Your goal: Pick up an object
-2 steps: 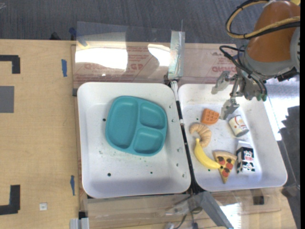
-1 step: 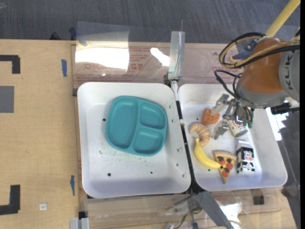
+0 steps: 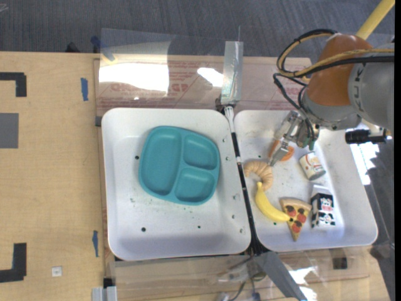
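Bench was tan board with two white bins side by side: left bin [image 3: 119, 187] held one teal divided plate [image 3: 178, 165], right bin [image 3: 357, 224] held the loose items. Gripper [image 3: 280, 149] sat low over the right bin's upper left; whether it was open or closed, you couldn't tell from this angle, and nothing showed clearly between its tips. An orange piece [image 3: 286, 153] lay right at the tips, apparently touching.

Nearest candidate looked like the croissant [image 3: 260, 171], just below the tips. Judged light, toy-like, probably stiff plastic and a bit slick; you'd grip across the narrow middle of its curve.

Count in right bin: one croissant, one banana [image 3: 269, 207], one pizza slice [image 3: 296, 215], one small carton [image 3: 323, 209], one small can [image 3: 311, 165], one orange piece. Banana touched the pizza slice.
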Available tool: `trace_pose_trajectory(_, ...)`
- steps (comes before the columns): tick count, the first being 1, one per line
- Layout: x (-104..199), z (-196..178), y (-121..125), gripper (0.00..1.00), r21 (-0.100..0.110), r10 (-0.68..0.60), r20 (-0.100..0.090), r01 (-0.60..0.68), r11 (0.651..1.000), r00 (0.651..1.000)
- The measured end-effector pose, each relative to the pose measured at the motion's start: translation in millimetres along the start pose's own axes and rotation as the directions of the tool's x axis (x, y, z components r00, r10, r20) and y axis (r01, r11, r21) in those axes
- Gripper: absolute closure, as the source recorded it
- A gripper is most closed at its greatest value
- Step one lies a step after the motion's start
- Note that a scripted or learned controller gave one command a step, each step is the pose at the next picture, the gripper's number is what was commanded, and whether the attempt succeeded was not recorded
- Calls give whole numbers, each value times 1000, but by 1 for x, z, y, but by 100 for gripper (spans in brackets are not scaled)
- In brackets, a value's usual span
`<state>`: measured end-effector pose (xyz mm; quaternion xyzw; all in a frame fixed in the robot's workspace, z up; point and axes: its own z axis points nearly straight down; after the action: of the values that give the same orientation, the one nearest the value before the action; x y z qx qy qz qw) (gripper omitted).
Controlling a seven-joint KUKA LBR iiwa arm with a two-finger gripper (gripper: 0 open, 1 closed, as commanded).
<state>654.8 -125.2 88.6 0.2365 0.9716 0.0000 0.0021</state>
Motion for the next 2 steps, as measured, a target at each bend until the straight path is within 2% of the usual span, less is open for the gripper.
trace_pose_trajectory(1, -3, -13, 3, 100, -4, -3, 14, 3, 1000, 1000)
trace_pose_trajectory(2, 29, 0, 19, 100, -4, 333, 2, -333, 943, 943)
